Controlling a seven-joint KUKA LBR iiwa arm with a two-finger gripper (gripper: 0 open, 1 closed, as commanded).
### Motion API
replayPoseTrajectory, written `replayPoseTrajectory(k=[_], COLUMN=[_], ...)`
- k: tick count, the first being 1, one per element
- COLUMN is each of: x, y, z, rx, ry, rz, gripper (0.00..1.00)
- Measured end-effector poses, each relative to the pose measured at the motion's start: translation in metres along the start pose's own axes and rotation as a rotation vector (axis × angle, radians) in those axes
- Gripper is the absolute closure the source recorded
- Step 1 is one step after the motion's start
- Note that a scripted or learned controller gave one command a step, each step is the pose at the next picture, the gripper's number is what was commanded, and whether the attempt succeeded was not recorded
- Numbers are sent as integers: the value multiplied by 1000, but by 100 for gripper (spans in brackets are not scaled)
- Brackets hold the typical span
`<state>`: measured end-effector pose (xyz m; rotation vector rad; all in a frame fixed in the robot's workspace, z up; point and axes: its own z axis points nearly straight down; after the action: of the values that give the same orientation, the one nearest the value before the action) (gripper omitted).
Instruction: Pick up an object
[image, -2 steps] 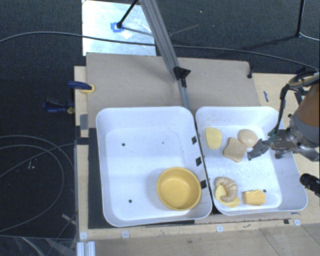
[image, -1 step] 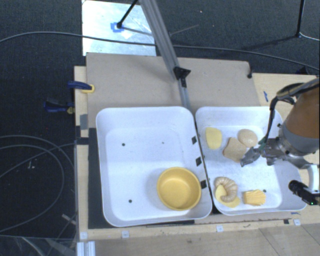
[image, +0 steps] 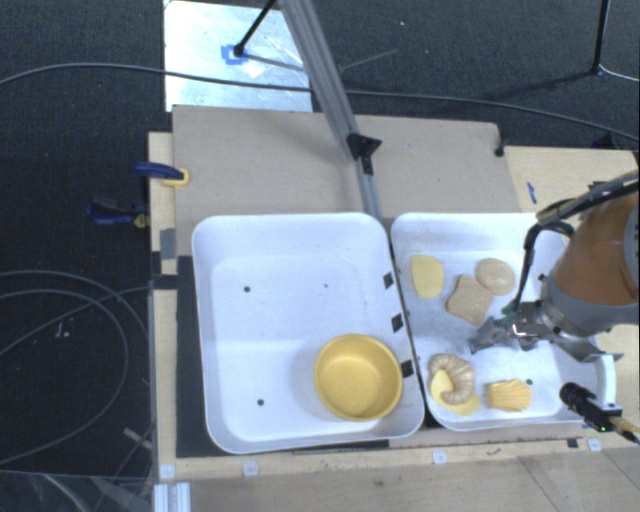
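Fingers (image: 487, 340) between cracker (image: 468, 298) and croissant (image: 455, 377)

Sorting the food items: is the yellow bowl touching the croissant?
Apart. The camera view shows the yellow bowl in the left bin and the croissant in the right bin, with both bin rims between them.

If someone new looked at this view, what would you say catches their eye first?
Probably the yellow bowl, alone near the front right corner of the left bin. Next, the grey arm with its orange band over the right bin, its gripper hovering among small pale food pieces such as the croissant.
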<state>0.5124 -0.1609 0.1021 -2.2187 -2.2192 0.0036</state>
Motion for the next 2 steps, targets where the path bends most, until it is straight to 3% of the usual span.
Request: replayPoseTrajectory(k=[1, 2], x=[0, 0], y=[0, 1], z=[12, 1], rx=[-4, -7], ry=[-1, -2], rz=[0, 0], gripper=[0, 100])
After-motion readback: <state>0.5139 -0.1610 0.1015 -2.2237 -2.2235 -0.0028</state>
